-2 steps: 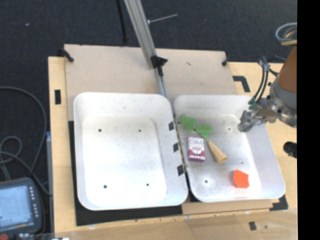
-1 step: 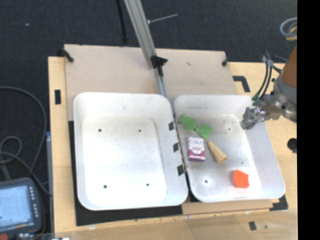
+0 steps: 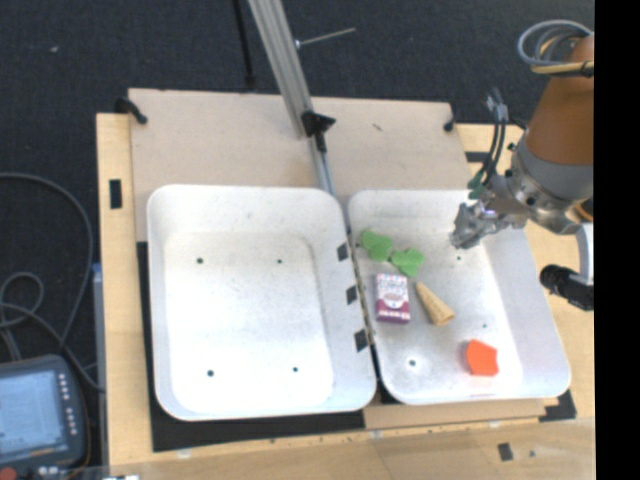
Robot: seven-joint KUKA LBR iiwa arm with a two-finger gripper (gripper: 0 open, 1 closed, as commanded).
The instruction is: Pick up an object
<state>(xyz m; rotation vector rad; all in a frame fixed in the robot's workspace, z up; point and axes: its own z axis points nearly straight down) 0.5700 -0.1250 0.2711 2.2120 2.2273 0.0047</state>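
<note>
Tan cone point(image 3: 434, 304) lengthwise toward upper left, tip up-left; jaws point(image 3: 466, 230) near, openness unclear.

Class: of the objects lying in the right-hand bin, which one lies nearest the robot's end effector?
The tan cone lies nearest the end effector; the green piece is only slightly farther, and the purple box and orange block are farther still.

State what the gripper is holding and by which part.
Nothing visible is held. The gripper hangs over the right bin, apart from the green pieces, the purple box, the tan cone and the orange block.
</note>
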